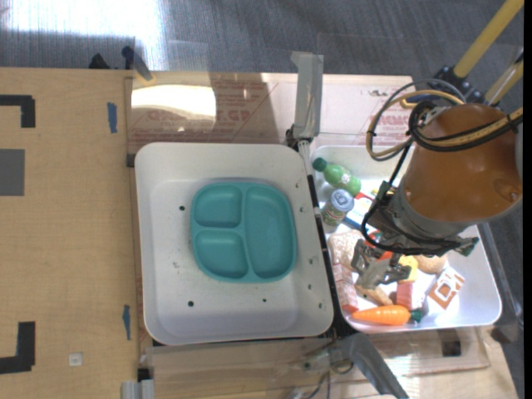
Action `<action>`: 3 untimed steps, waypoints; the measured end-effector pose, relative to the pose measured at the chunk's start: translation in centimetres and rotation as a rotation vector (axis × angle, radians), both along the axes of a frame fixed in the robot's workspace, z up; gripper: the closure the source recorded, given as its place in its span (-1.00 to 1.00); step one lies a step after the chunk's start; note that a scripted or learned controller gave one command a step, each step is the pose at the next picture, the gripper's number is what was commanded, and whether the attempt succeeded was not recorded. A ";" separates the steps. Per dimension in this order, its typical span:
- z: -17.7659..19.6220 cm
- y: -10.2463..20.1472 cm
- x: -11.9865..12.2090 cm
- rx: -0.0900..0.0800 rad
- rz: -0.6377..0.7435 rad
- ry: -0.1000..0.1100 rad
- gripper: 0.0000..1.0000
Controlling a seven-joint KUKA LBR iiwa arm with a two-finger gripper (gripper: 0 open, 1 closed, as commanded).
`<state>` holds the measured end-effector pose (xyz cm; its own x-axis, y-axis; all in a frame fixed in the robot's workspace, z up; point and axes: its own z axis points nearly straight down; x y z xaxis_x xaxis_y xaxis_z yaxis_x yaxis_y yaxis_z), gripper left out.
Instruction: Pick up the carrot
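Harsh daylight blows out the floor (75,7) at upper left; glare streaks the clear panel (179,106); overall focus soft.
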<state>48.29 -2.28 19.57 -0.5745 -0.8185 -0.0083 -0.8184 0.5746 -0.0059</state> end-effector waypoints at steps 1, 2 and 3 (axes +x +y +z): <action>1.1 0.2 0.2 0.002 0.002 -0.008 1.00; 11.6 -8.7 -0.1 -0.007 0.164 -0.001 1.00; 17.2 -18.5 -0.2 -0.008 0.134 0.001 1.00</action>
<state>48.04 -20.78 36.80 -0.4601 -0.8879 -0.0013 -0.8878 0.4601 -0.0089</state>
